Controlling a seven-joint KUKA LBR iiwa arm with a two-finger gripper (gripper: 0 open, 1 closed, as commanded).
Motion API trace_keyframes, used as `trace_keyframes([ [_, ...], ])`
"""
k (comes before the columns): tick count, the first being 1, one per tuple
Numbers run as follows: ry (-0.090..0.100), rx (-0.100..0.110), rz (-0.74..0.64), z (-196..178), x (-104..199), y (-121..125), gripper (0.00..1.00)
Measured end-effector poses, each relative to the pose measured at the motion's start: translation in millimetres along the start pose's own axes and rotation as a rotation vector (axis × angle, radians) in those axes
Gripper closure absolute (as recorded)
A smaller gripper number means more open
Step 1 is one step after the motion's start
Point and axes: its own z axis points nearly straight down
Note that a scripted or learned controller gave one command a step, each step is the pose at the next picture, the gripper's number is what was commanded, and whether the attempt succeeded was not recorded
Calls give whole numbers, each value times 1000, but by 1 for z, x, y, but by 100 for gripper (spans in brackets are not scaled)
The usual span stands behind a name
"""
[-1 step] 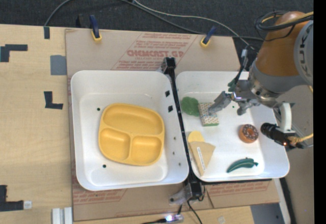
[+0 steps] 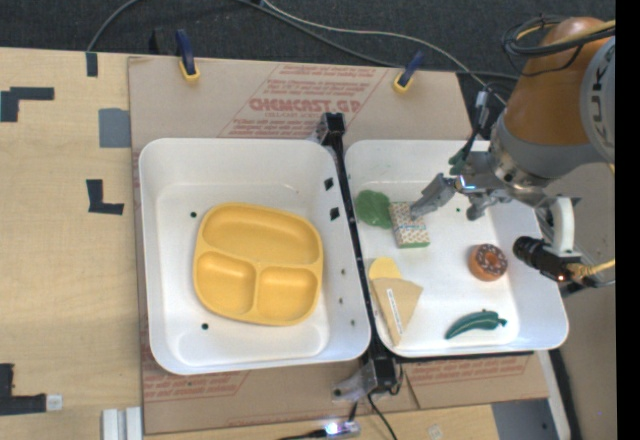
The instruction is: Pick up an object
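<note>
In the right bin (image 2: 540,333) lie a green round piece (image 2: 373,208), a small patterned block (image 2: 410,227), a yellow and tan wedge (image 2: 393,294), a brown doughnut (image 2: 489,262) and a dark green pepper (image 2: 476,324). My gripper (image 2: 454,202) hangs over the upper middle of this bin, open, with nothing between its fingers. One fingertip (image 2: 424,205) is close to the patterned block's upper right corner; the other (image 2: 478,208) points toward the doughnut.
A yellow divided plate (image 2: 260,263) lies in the left bin (image 2: 160,228). The black divider (image 2: 347,218) runs between the bins. Two clamps (image 2: 186,56) and a cable sit at the bench's far edge.
</note>
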Motion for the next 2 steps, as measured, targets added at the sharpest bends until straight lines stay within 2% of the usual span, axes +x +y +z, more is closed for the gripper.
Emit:
trace_keyframes([
  [2, 0, 5, 1, 124, 2, -8, 0],
])
